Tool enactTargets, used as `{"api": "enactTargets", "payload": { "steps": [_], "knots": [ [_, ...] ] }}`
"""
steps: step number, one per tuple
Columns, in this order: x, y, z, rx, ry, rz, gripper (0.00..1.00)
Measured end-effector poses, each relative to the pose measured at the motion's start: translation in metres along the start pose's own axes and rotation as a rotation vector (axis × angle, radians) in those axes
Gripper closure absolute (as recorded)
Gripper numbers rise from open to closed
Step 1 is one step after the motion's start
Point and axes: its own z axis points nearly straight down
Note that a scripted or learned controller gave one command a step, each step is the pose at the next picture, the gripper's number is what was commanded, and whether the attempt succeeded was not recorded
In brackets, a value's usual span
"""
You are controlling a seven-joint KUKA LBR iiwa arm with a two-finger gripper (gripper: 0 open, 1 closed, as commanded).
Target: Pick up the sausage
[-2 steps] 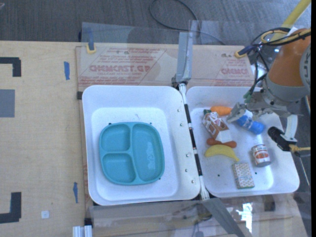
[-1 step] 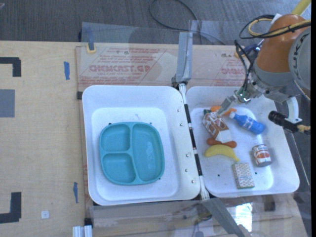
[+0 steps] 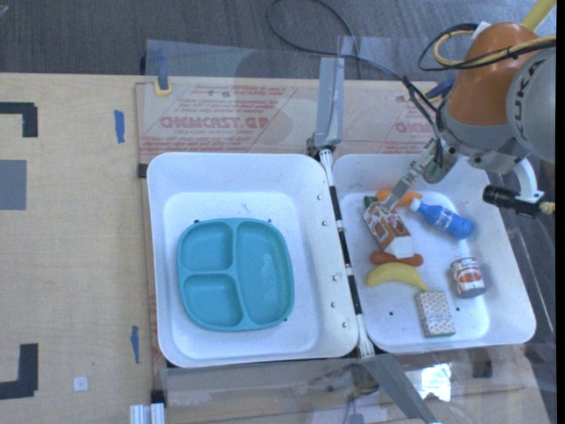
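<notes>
We are looking down on two white bins side by side: the left bin [image 3: 168, 193] is holding a teal divided plate [image 3: 235, 274], and the right bin [image 3: 512, 307] is carrying the loose items. The sausage [image 3: 396, 259] is lying in the right bin, left of its middle, with its long axis running nearly left to right and its ends pointing toward the two sides of the scene. Just on its near side a banana [image 3: 396, 277] is lying almost parallel to it, the two close enough that we cannot tell whether they are touching. Just beyond the sausage, on the far side, a small brown-and-white box [image 3: 386, 223] is resting at a tilt, with an orange item [image 3: 397, 198] poking out past it. A blue bottle [image 3: 444, 219] is lying to the right of that, a can [image 3: 467, 277] is standing near the right wall, and a speckled block [image 3: 434, 313] is lying nearest to us. The gripper [image 3: 403, 186] is reaching in from the right, angled down toward the box and orange item, apart from the sausage; we cannot tell how far it is open, nor whether it has hold of anything.
</notes>
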Motion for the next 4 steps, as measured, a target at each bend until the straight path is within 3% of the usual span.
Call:
{"api": "enactTargets", "payload": {
  "steps": [1, 2, 3, 4],
  "knots": [
    [0.01, 0.0, 0.01, -0.013, -0.009, -0.49, 0.0],
    [0.036, 0.014, 0.002, -0.013, -0.014, -0.874, 0.0],
    [0.034, 0.03, 0.036, -0.012, 0.002, -1.369, 0.0],
    [0.117, 0.021, -0.062, -0.013, 0.014, -1.446, 0.0]
  ]
}}
